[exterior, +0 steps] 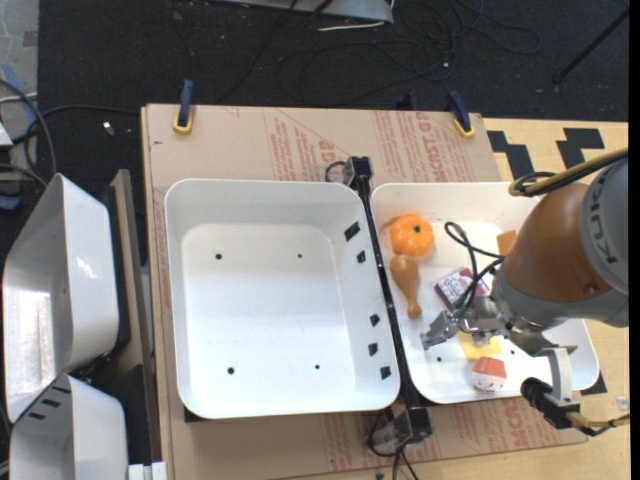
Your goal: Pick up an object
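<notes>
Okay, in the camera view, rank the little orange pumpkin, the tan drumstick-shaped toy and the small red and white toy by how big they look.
1. Orange pumpkin, largest.
2. Tan drumstick-shaped toy, longer but slimmer, so close to the pumpkin.
3. Red and white toy, smallest.

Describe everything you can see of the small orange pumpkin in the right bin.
The pumpkin is a small, round, bright orange toy with faint ribs and a short green stem on top; it looks like smooth plastic. It sits upright near the back-left corner of the right bin, close to the divider. A tan drumstick-shaped toy lies just in front, seemingly touching it. The gripper is apart from it.
</notes>
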You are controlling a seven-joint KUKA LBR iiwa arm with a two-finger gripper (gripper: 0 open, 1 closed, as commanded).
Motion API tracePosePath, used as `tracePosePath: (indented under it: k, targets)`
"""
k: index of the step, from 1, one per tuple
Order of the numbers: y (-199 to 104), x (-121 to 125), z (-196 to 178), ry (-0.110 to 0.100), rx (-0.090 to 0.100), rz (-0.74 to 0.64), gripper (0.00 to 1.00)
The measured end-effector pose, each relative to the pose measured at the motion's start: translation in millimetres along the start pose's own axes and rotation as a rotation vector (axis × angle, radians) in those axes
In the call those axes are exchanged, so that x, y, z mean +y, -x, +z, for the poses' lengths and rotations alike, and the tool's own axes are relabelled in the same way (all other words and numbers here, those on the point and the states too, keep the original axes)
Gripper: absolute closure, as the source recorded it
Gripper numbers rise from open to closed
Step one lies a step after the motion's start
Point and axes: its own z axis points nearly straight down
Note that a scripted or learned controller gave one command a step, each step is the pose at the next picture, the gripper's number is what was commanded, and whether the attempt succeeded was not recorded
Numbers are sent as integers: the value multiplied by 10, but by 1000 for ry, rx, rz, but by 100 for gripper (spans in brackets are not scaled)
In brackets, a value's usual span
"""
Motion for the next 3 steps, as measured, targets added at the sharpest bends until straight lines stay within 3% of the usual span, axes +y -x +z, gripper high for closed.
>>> tracePosePath:
  k: [1, 2, 3]
  targets:
    - [41, 598, -1420, 32, -11, -5, 0]
    - [-542, -25, -2257, 16, -5, -5, 0]
    - [-854, -66, -3774, 33, -7, -6, 0]
